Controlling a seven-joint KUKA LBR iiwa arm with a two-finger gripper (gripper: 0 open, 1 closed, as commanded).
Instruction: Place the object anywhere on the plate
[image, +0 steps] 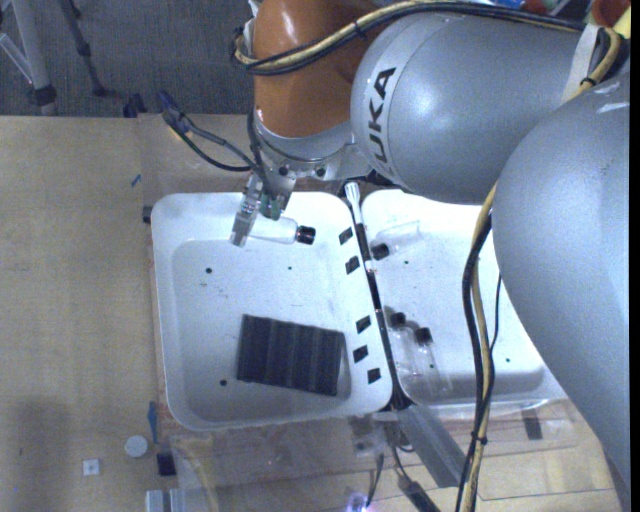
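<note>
The gripper (247, 222) hangs over the back edge of the left bin (190, 300). A small clear bottle with a black cap (285, 233) lies on its side right next to the gripper, touching it, cap pointing away to the right. It cannot be told whether the bottle sits between the fingers. The dark ridged plate (290, 355) lies flat on the bin floor, well apart from the bottle, nearer the front.

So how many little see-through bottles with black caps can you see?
3. One bottle lies at the far end of the left bin, at the claw. Two more lie in the right bin. The arm may hide others.
</note>
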